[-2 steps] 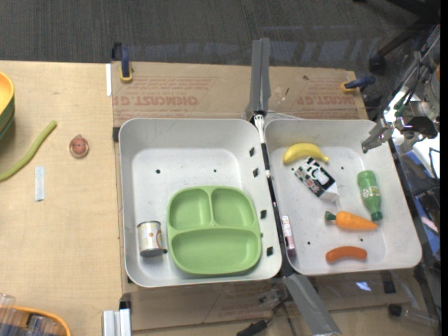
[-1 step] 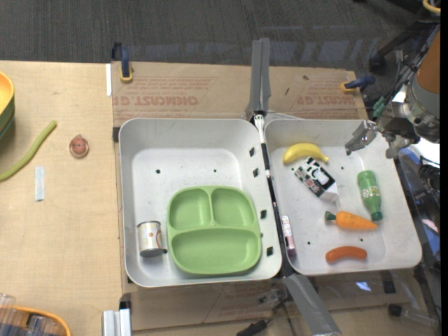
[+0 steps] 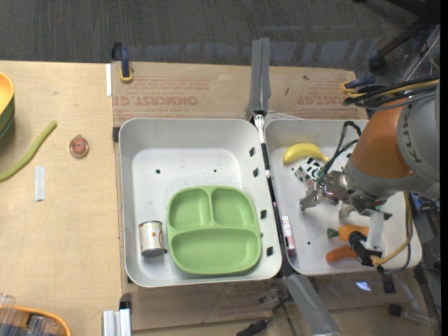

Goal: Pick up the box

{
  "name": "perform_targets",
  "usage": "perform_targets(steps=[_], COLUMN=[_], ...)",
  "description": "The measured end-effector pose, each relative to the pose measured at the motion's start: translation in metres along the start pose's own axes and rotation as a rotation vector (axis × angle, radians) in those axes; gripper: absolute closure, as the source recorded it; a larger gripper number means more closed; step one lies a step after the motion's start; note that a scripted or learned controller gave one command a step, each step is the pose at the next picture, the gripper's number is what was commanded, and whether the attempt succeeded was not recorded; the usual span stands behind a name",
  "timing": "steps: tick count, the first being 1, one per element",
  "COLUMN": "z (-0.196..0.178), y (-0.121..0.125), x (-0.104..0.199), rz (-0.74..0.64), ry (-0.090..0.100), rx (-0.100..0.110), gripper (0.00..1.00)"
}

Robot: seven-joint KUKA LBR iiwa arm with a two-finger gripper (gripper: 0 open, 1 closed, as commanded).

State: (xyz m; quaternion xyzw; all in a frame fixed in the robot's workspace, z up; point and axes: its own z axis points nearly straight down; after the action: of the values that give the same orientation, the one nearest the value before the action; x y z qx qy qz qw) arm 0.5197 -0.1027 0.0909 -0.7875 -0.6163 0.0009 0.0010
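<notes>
A small box (image 3: 306, 169) with a black and white print lies in the right bin (image 3: 308, 264), just below a yellow banana (image 3: 302, 152). My gripper (image 3: 313, 196) is low in that bin, reaching leftward from the grey and orange arm. It sits just below and right of the box, close to it. I see nothing clearly held in it. The arm hides part of the bin's right side.
Orange carrot-like pieces (image 3: 342, 253) lie at the right bin's front, and a thin pink stick (image 3: 285, 231) rests along its left wall. The left bin (image 3: 140, 145) holds a green divided plate (image 3: 213, 229) and a small can (image 3: 150, 238). The bench to the left bears a green bean (image 3: 28, 156) and small bits.
</notes>
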Motion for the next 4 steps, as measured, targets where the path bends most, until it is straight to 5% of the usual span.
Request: perform_targets(steps=[1, 2, 3, 4], z=[-0.001, -0.035, -0.018, -0.061], y=[0.068, 0.087, 0.15, 0.146], x=[-0.01, -0.015, -0.049, -0.011], rz=[-0.089, -0.062, -0.045, -0.324], ry=[-0.001, -0.001, 0.001, -0.003], rx=[-0.002, -0.002, -0.029, -0.005], gripper=[0.0, 0.0, 0.0, 0.0])
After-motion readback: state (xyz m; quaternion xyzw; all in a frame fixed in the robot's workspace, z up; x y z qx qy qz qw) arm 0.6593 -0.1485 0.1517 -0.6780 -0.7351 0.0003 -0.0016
